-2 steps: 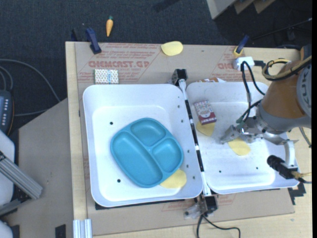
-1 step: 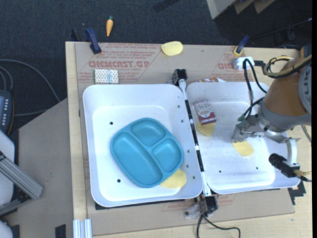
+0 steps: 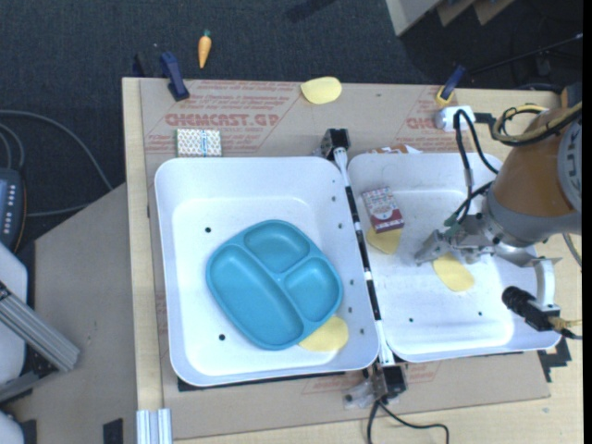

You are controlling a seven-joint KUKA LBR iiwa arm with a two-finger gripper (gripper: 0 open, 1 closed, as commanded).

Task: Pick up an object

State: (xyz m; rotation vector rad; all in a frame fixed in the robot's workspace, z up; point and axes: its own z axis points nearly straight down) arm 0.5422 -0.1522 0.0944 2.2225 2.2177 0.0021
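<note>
The gripper [image 3: 442, 247] sits low inside the right bin [image 3: 481, 336], reached in from the right under the arm's orange band. Its metal tip points left, toward the divider between the two bins. Whether it is open or closed cannot be told from this angle, and nothing is seen held in it.

The nearest candidate is a flat yellow piece [image 3: 453, 274] lying on the bin floor just beside the gripper, on the side nearer the camera and a little to the right, partly tucked under the wrist. Its long axis runs roughly left to right with a slight slant. A second yellow piece [image 3: 384, 240] lies to the left of the gripper, close to the divider, half covered by a small red and white box [image 3: 382, 209] that lies just beyond it, toward the far wall.

So the choice for the coming move probably turns on direction: a short shift toward the camera reaches the first yellow piece, while a reach to the left meets the box and the piece under it.

The left bin [image 3: 185, 202] holds a blue divided plate [image 3: 273, 283] with another yellow piece [image 3: 326, 336] at its near edge, well apart from the gripper and across the divider.
</note>
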